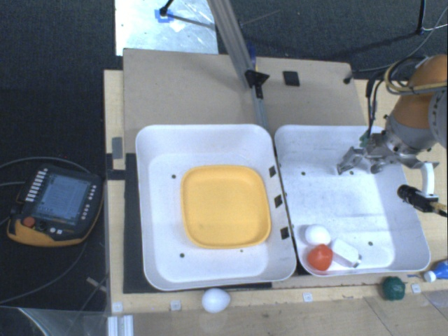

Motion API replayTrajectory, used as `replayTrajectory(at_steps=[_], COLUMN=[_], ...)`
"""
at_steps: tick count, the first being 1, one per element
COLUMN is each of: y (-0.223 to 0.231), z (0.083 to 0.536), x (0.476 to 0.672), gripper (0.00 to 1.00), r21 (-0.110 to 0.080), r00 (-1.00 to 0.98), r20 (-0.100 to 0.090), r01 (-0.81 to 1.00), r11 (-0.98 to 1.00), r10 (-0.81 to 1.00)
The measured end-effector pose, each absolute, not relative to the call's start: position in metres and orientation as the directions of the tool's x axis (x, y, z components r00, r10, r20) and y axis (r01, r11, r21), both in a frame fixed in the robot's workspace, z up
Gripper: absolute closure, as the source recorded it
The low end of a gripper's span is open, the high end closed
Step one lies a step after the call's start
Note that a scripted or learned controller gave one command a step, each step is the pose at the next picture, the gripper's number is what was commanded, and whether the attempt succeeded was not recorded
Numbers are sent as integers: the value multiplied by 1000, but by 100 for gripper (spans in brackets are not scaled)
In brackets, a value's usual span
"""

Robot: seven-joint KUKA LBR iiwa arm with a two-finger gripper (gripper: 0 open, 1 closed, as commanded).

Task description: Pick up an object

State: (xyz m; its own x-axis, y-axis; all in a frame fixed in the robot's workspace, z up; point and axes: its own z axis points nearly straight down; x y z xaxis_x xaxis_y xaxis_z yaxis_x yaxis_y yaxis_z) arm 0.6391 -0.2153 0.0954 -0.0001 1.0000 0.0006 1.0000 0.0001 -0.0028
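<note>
Orange-banded arm [420, 96] is reaching in from three o'clock, its wrist bending down over the right bin [336, 187] on the counter [301, 96]. End effector [357, 161] is hanging over the bin's upper part, toward one o'clock of its floor, with two grey fingers [348, 164] splaying apart and nothing showing between them; whether the tips are touching the floor I cannot tell. Well apart, at the bin's six o'clock corner, a white ball [317, 234], a red ball [320, 257] and a white block [345, 251] are lying clustered together. Over at nine o'clock, a yellow plate [225, 206] is sitting in the left bin [161, 187].
</note>
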Motion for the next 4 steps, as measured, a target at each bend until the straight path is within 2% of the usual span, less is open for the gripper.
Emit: replayTrajectory(at_steps=[1,2,4], y=[-216,-216,-217], z=[109,166,263], x=[641,652,650], gripper=[100,100,100], r21=[2,6,5], r00=[-1,-1,-1], r20=[-1,-2,-1], r01=[1000,1000,1000], r11=[1,1,1], r10=[1000,1000,1000])
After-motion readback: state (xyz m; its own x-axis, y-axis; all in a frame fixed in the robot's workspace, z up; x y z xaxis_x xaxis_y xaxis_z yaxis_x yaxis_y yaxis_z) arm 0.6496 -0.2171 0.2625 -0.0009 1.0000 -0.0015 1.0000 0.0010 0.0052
